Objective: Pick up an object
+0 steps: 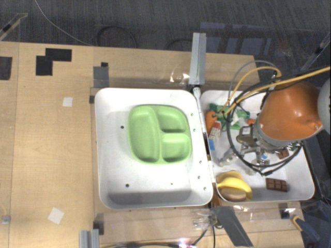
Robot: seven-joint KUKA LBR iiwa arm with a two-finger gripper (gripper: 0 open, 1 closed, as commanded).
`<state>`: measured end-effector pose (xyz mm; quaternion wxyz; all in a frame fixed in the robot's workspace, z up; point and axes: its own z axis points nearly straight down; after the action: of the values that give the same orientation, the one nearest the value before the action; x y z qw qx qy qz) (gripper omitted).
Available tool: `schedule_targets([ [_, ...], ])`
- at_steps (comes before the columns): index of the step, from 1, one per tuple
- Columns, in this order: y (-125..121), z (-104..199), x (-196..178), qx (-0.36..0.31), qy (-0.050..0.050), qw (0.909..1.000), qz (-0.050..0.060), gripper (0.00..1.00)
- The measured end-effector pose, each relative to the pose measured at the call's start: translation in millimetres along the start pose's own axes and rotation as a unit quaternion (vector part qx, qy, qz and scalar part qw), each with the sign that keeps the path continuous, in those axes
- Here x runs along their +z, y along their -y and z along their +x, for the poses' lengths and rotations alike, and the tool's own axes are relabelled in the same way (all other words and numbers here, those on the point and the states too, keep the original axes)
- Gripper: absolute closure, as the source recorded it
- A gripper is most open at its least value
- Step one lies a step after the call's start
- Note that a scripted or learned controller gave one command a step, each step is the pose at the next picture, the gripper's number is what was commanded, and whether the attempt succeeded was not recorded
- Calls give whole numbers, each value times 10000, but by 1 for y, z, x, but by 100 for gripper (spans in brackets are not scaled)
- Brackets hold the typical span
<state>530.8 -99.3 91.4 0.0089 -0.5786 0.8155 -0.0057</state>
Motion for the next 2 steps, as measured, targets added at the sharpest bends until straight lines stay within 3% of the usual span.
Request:
schedule_targets([
  [1, 61, -2, 2, -562, -3, 9984, -21, 0],
  [2, 6, 11, 0, -1103, -6, 9939, -9, 0],
])
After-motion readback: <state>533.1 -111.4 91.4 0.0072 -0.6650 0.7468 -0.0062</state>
